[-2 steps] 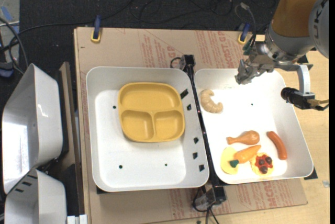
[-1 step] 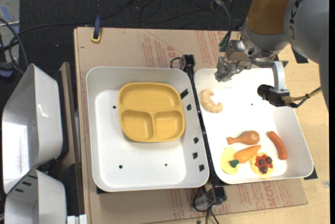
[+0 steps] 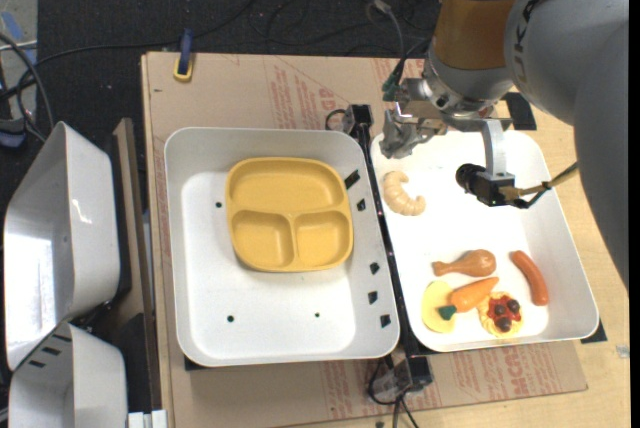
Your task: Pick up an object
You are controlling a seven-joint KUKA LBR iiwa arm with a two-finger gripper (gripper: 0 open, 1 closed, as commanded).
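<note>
- Your gripper [image 3: 400, 138] hangs over the top-left corner of the right bin [image 3: 560, 246], arm [image 3: 520, 6] reaching in from the right w/ the orange band above it.
- Hand state: fingers point down, look set narrow, nothing between them. So no grasp yet, as far as you can see.
- Nearest candidate: the croissant [image 3: 404, 194], lying on the bin floor just below the gripper in the view, apart from it, not touching.
- Other pickables, all toward the near end of the right bin: toy chicken drumstick [image 3: 466, 264], carrot [image 3: 470, 294] lying on a yellow round piece [image 3: 433, 308], red sausage [image 3: 530, 276] by the right wall, small pizza-like piece [image 3: 503, 313] w/ red and dark toppings.
- Black fitting [image 3: 485, 184] w/ cable hangs off the wrist over the bin, not an object to pick.
- Left bin [image 3: 190, 246] holds a yellow divided plate [image 3: 290, 214], three compartments, well apart from the gripper.
- Progress, my read: early. Arm is in position over the bin; approach looks roughly done, descent, close and lift are all left.
- If croissant is the target, you'd need to shift the gripper toward it before dropping; curved shape could slip out of a narrow pinch.
</note>
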